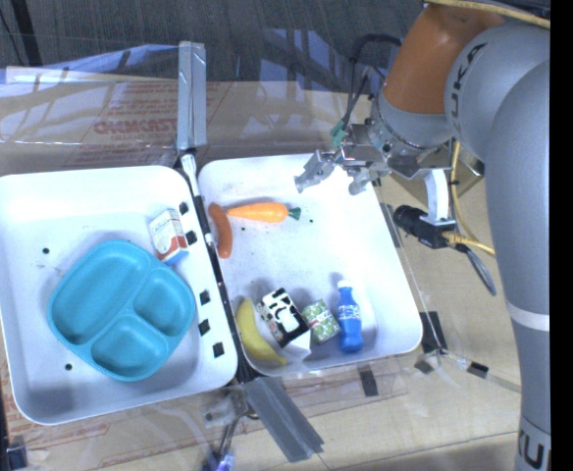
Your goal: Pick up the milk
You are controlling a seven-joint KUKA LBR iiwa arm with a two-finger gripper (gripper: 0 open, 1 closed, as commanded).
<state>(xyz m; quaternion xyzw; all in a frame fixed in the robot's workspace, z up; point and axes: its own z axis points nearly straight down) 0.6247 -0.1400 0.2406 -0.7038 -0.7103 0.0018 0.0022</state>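
The milk is a small carton with a black-and-white pattern. It lies at the near edge of the right bin, wedged between a banana and a green carton. My gripper hangs over the far edge of the right bin, well away from the milk. It is open, with nothing between its fingers.
A carrot and a sausage lie in the right bin's far left part. A blue bottle stands beside the green carton. The left bin holds a blue divided tray and a small white carton.
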